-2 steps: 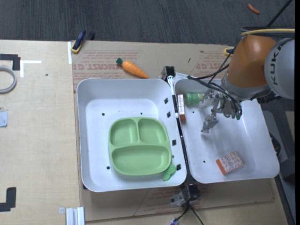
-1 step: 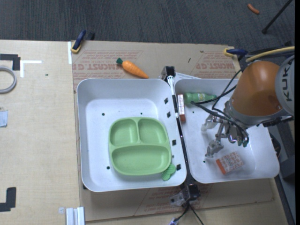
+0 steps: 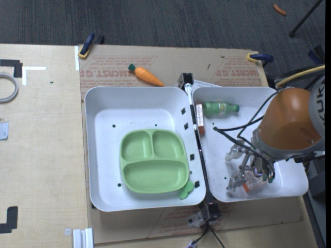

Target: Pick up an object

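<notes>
- The gripper (image 3: pixel 247 175) is reaching down into the right bin (image 3: pixel 289 186), near that bin's front edge, with the grey arm and its orange band (image 3: pixel 287 122) leaning in over the bin's right side.
- Cables and wrist hardware are crowding the fingers, so I cannot tell whether the jaws are released or clenched.
- A small object with orange and white on it (image 3: pixel 252 182) is lying on the bin floor right at the gripper's tip; whether it is being grasped cannot be told.
- A green bottle (image 3: pixel 219 108) is lying on its side near the back edge of the right bin, well apart from the gripper.
- A slim red and white item (image 3: pixel 199 119) is lying along the right bin's left wall, just beside the bottle's end.
- A green divided plate (image 3: pixel 154 161) is sitting in the middle of the left bin (image 3: pixel 103 138).
- A small green piece (image 3: pixel 186 190) is touching the plate's front right corner.
- A toy carrot (image 3: pixel 146 75) is lying on the cardboard (image 3: pixel 114 68) behind the left bin's back edge.
</notes>
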Motion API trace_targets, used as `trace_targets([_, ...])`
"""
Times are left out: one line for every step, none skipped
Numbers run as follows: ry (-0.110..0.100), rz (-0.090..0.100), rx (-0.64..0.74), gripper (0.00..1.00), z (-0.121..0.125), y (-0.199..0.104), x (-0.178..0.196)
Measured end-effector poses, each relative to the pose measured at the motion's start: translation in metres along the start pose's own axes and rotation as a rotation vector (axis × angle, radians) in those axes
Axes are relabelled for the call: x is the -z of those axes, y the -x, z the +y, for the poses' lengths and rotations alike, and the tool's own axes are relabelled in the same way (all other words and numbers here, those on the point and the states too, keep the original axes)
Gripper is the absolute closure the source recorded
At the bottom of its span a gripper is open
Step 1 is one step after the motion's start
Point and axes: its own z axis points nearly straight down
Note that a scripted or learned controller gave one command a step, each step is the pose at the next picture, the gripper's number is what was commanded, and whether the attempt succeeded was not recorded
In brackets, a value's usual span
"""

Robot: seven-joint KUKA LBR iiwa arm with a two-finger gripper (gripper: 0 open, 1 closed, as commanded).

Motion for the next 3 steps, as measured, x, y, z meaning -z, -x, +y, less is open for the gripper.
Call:
trace_targets([0.0,-0.002,-0.069,0.0,-0.006,0.096,0.0])
trace_targets([-0.001,-0.002,-0.003,0.0,-0.01,0.152,0.0])
trace_targets([-0.009,0.018,0.052,0.0,-0.004,0.164,0.0])
